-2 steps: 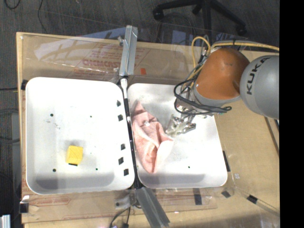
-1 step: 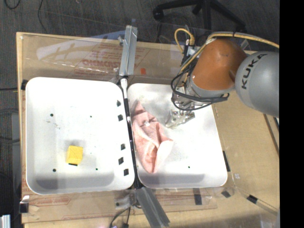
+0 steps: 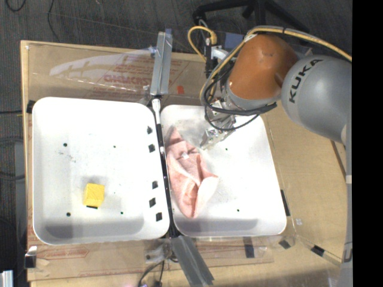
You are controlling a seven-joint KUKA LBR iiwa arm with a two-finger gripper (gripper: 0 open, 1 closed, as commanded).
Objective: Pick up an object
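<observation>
Claw is low in the right bin, in its upper-left part, right at the top end of the pink cloth. Tips look metallic and small; can't tell from this angle whether they're spread or closed, and can't tell if they're touching the cloth or just beside it. No fabric visibly between them.

Above the claw: wrist hardware with a bundle of black and yellow cables looping around it, then the orange band, then the grey arm with KUKA lettering, running off to the right.

Pink cloth lies crumpled along the left wall of the right bin, long axis running from near the claw down toward the bin's lower edge. Paler fold on its lower-right side. It's flat on the bin floor, not lifted.

Left bin sits touching the right one along the centre divider. One small yellow block in its lower-left area, well apart from the claw and the cloth. A few dark specks on that bin's floor.

Small black clips run down the seam between the bins. A grey metal bar sticks up from the seam at the far side. Both bins rest on a brown worktop covered with clear plastic sheeting.
</observation>
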